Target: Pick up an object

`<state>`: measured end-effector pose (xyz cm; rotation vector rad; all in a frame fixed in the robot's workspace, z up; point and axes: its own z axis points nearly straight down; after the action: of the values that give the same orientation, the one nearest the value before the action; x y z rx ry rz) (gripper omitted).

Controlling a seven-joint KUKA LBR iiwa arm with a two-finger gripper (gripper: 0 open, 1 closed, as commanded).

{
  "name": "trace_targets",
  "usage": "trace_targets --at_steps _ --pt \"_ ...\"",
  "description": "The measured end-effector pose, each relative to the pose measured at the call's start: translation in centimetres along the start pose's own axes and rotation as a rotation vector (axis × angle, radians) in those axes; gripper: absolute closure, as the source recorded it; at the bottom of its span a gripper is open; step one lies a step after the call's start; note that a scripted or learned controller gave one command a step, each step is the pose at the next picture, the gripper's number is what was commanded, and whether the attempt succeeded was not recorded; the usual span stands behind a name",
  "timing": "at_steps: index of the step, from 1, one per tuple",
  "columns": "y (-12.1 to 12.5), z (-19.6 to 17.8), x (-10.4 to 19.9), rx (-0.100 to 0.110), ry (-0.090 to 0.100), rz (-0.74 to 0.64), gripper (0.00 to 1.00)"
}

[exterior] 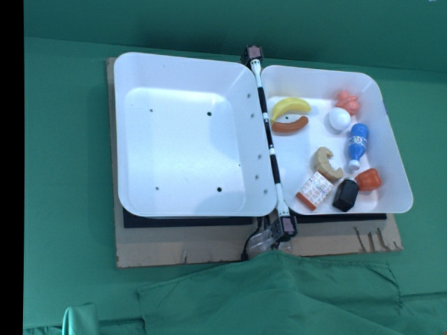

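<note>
The bench (70,152) is covered with green cloth and carries a cardboard sheet (181,251) with two white bins on it. The left bin (140,75) is the larger one. The right bin (391,180) holds all the candidates for picking: a blue and white bottle (357,144) near its right wall, a yellow banana (290,106) and a sausage (290,125) close to the divider, a tan pastry-like piece (325,162), a small orange and white box (315,190), a black block (346,195), an orange piece (369,179), a white ball (339,118) and a red-orange toy (347,102).

The state of the tool I cannot tell.

In my judgement the risk is the crowding near the front right corner: box, black block and orange piece lie almost touching, so a descent there may push neighbours or close on two things.
</note>
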<state>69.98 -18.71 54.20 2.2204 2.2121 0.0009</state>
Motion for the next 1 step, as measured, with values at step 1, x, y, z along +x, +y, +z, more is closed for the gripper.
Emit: trace_targets --at_steps 1 --pt "-2.70 -5.25 0.16 -0.007 0.000 0.000 0.00"
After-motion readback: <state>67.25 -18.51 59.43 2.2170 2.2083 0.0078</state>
